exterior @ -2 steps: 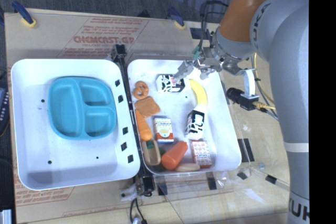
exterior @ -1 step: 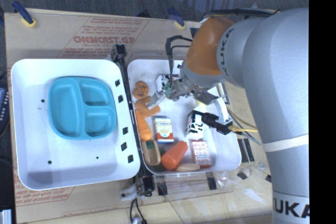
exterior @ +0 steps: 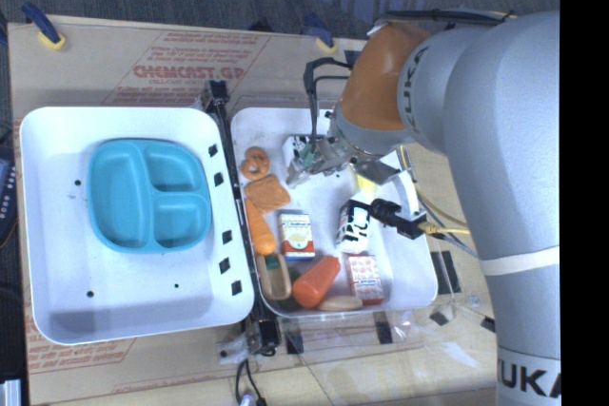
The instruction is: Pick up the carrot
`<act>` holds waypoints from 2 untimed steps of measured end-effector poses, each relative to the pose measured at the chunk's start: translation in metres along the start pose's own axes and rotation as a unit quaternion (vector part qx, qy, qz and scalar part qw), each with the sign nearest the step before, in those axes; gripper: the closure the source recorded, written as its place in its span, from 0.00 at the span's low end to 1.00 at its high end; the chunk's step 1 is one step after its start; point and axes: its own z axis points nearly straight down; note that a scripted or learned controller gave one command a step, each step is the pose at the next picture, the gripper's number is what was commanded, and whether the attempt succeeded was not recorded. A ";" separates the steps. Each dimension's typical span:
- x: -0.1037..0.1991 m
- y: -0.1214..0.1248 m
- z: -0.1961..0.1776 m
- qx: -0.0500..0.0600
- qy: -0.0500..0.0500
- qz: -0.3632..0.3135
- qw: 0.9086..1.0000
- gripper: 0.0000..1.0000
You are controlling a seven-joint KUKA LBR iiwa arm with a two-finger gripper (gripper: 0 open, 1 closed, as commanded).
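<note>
Grey and bulky, the arm [exterior: 514,166] lies closest to the lens and covers the 3 o'clock side of the view. Its orange band [exterior: 379,86] sits above the wrist, toward 1 o'clock from the right bin [exterior: 425,285].

At the near end of that bin, around 6 o'clock of it, we see an orange-red rounded piece [exterior: 316,280] lying at a slant. A red-and-white box [exterior: 364,278] is just beside it at 3 o'clock. A brownish item [exterior: 276,276] lies on its other side, against the left wall.

Further in, a small white-and-orange carton [exterior: 298,235] stands near the bin's middle. A black-and-white carton [exterior: 354,225] is at 3 o'clock of it, a little apart.

The carrot [exterior: 259,227] lies in the right bin along the left wall, at 9 o'clock of the small carton and close beside it, pointing roughly from 12 to 6. A tan bread-like piece [exterior: 269,193] touches its far end. Beyond that is a brown ring-shaped item [exterior: 255,163].

The gripper [exterior: 307,159] hangs over the far part of this bin, at 1 o'clock of the carrot and clear of it. We cannot tell whether it is spread or closed, and we see nothing held in it.

The left bin [exterior: 38,204] holds a blue divided plate [exterior: 149,195]. Both bins rest on a cardboard-covered surface [exterior: 190,62]. At its far edge are two blue clamps, one at 11 o'clock [exterior: 43,26] and one near 12 [exterior: 320,29].
</note>
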 end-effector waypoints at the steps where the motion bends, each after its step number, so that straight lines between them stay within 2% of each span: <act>1: 0.000 0.000 0.000 0.000 0.000 0.000 1.000 0.00; 2: -0.003 0.046 -0.138 -0.008 -0.003 0.020 1.000 0.00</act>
